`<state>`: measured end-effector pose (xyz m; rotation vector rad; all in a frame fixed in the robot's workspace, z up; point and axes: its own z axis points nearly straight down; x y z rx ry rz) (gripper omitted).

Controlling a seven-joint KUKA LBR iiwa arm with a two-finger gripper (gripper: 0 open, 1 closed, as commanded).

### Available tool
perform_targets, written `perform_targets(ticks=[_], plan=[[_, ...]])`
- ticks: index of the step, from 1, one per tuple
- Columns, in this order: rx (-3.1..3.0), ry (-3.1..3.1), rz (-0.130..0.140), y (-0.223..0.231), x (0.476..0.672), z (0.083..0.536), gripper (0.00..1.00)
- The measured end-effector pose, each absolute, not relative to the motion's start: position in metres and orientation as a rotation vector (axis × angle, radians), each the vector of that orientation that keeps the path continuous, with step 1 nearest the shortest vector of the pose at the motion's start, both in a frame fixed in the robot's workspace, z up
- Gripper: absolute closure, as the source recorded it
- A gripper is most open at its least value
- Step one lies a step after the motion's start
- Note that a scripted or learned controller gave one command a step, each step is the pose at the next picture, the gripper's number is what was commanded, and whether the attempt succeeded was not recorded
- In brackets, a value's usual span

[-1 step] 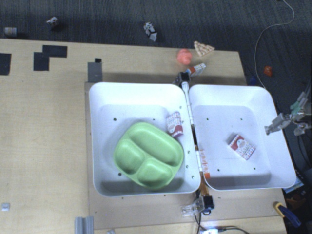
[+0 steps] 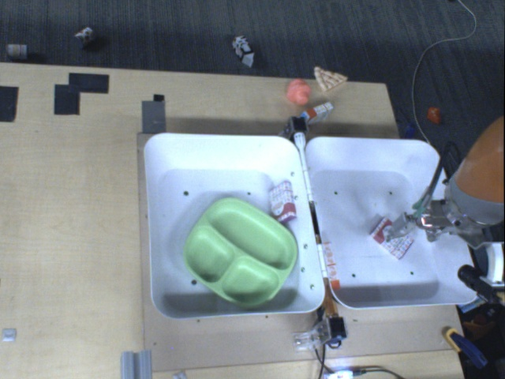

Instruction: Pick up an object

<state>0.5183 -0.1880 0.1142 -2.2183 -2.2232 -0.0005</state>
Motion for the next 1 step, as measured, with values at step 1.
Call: perform_targets(ticks=[1], plan=[[-2.218, -2.229, -0.006, -0.1565, 0.6170, 0.0852, 0.00]])
